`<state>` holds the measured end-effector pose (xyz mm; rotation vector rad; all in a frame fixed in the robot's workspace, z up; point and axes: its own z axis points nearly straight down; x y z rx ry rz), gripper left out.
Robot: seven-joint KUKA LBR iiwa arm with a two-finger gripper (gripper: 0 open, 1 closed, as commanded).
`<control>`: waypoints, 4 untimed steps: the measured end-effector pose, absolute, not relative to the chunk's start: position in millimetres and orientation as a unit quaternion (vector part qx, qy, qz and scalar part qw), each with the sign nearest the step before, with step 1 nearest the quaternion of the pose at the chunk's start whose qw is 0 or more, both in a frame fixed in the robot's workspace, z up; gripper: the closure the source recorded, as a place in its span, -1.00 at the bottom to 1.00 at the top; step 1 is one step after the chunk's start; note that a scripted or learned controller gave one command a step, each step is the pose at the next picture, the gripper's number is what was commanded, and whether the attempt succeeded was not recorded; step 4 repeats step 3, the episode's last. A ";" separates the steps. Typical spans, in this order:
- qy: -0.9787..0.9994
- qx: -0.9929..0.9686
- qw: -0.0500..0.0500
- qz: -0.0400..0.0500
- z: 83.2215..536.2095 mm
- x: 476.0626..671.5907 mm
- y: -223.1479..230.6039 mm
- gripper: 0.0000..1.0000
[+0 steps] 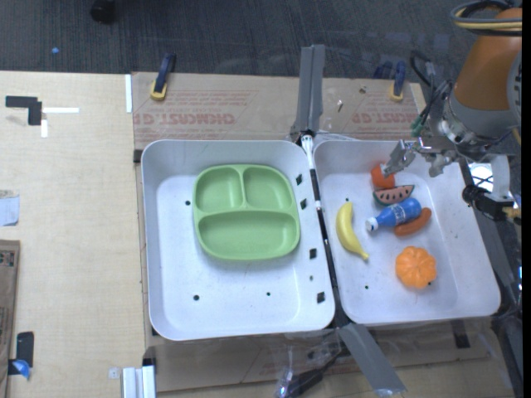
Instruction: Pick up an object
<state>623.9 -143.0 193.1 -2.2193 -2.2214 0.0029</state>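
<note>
The right bin (465,305) holds a yellow banana (349,231), a blue bottle (397,215), a watermelon slice (393,194), a red-orange sausage-shaped piece (414,222), a small red-orange item (380,177) and an orange pumpkin (415,267). My gripper (417,157) hangs over the far part of this bin, just right of the small red-orange item and above the watermelon slice. Its two fingers stand apart with nothing between them.
The left bin (166,288) carries a green divided plate (246,211). A grey divider post (311,89) rises between the bins at the back. Blue-and-yellow clamps (163,76) sit on the cardboard behind the bins.
</note>
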 end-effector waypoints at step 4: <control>-0.719 -0.695 -0.001 0.001 229.4 659.2 -126.7 1.00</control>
